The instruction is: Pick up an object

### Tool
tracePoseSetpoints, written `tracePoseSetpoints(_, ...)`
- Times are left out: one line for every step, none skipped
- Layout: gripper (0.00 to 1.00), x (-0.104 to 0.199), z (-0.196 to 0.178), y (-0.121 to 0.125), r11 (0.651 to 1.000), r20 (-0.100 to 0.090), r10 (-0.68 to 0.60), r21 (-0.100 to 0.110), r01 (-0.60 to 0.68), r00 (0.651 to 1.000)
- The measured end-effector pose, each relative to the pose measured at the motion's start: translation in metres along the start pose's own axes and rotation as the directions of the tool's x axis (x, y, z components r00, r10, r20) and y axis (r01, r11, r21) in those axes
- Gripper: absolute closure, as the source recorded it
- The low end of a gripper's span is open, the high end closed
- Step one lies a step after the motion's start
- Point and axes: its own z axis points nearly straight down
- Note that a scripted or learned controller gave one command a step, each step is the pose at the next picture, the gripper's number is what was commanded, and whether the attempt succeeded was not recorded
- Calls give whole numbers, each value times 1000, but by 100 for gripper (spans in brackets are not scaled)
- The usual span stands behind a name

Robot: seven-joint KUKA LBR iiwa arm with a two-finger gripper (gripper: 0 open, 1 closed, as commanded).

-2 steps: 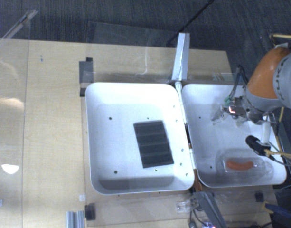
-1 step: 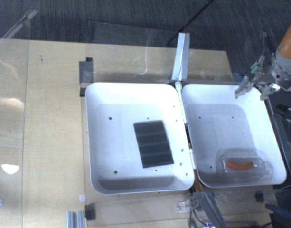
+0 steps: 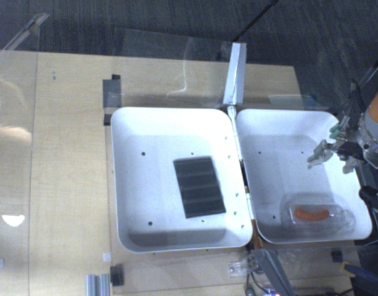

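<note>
- Counter (image 3: 59, 184): pale wood, carrying two shallow white bins side by side, edges touching along the middle.
- Left bin (image 3: 130, 165): white, rounded corners, small dark holes in the floor.
- Right bin (image 3: 269, 134): white, same build, just right of the left bin.
- Arm (image 3: 377, 119): entering from the right edge, orange band visible, hanging over the right side of the right bin.
- Dark ribbed rectangular pad (image 3: 200, 187): lying flat near the centre of the left bin, long side slightly tilted, apart from all walls.
- Metal post (image 3: 235, 82): upright strip at the far end of the seam between the bins.
- Clear plastic packet (image 3: 317, 214): lying in the near right part of the right bin, an orange-red object (image 3: 312, 214) inside it.
- Hand (image 3: 335, 150): over the right bin's right half, farther back than the packet and apart from it; nothing between the fingers; opening width impossible to tell from this angle.
</note>
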Motion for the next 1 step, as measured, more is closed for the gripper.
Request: tracePoseSetpoints(0, -4, 98, -30, 1000, -1, 8, 4, -8, 1000)
